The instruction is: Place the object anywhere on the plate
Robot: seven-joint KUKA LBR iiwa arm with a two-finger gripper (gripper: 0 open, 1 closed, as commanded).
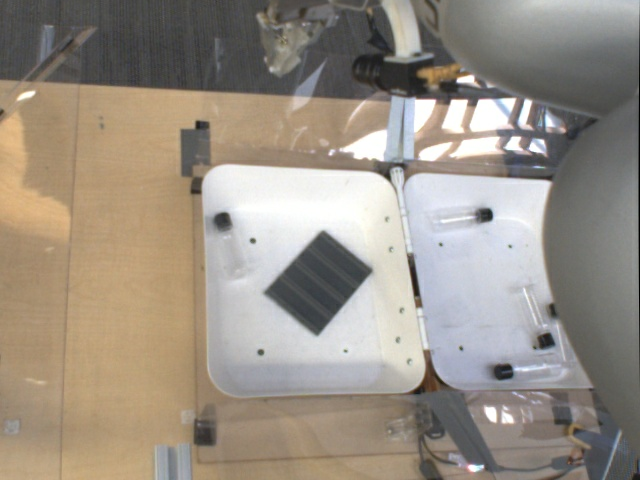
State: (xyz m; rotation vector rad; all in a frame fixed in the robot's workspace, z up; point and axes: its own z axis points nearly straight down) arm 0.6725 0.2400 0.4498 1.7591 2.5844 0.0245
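Gripper [285, 38] hangs high beyond the bins' far edge, holding nothing I can see; its state I cannot tell. Left bin [230, 363] holds the dark ribbed plate [318, 282], set diamond-wise, and one clear vial [228, 238]. Right bin [440, 358] holds three vials [462, 215], candidates for picking, lying right of and nearer than the gripper.

Sunlit wooden bench [100, 268], dark carpet [130, 8]

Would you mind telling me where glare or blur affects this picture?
Camera view: bright sun glare streaks the bench above the right bin; the arm looms large and soft at right; the dark ridged plate in the left bin looks sharp, evenly lit.
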